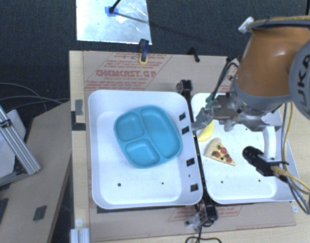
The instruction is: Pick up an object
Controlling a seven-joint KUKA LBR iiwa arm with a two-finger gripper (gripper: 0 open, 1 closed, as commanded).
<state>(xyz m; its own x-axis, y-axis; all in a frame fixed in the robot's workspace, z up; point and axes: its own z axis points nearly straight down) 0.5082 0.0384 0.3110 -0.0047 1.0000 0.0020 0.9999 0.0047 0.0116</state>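
A toy pizza slice (219, 152) lies in the right bin (236, 189), near its left side. Just above it a yellow object (206, 131) rests against the divider, its upper part hidden by the gripper. The gripper (201, 119) hangs over the right bin's upper left corner, directly above the yellow object's top end. The grey arm with its orange band (269, 59) covers the bin's upper right part.
A blue divided plate (146, 135) lies in the middle of the left bin (109, 186). A black part with cables (259, 161) juts out from the arm right of the pizza slice. Black clips line the divider between the bins (191, 151).
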